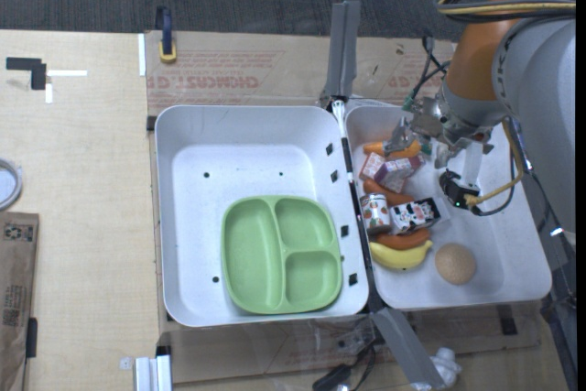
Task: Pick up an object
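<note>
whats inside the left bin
A green divided plate lies in the left bin, toward its near side, its three compartments bare. Whatever sits beneath the plate is covered.

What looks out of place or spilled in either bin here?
Nothing looks spilled or damaged. The green plate lies flat in the left bin; the banana, round ball and small cartons lie heaped in the right bin.
</note>
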Controlling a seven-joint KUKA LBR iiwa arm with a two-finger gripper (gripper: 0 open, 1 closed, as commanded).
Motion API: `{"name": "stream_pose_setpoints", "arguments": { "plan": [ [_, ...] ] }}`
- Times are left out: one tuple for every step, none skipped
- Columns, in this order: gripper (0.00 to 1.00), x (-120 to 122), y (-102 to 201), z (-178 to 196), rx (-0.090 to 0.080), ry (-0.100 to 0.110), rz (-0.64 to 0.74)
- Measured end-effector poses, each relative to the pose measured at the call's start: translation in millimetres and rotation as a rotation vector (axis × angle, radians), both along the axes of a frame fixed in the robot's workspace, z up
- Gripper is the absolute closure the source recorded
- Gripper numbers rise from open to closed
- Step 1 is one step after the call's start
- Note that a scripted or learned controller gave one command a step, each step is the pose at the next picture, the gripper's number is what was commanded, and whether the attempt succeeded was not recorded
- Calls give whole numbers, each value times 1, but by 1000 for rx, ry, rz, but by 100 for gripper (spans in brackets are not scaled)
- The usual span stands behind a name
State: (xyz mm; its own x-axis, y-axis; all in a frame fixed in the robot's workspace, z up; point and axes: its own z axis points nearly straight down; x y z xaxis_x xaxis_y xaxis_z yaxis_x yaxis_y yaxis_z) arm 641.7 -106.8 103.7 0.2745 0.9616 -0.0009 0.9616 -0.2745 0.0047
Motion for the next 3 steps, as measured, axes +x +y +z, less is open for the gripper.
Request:
{"name": "stream_pose_setpoints", "arguments": {
  "plan": [
    [0, 16, -7, -10, 3, 13, 86],
    [0, -35, -9, -12, 3, 6, -102],
    [0, -111, -21, -12, 3, 6, 55]
  ]
}}
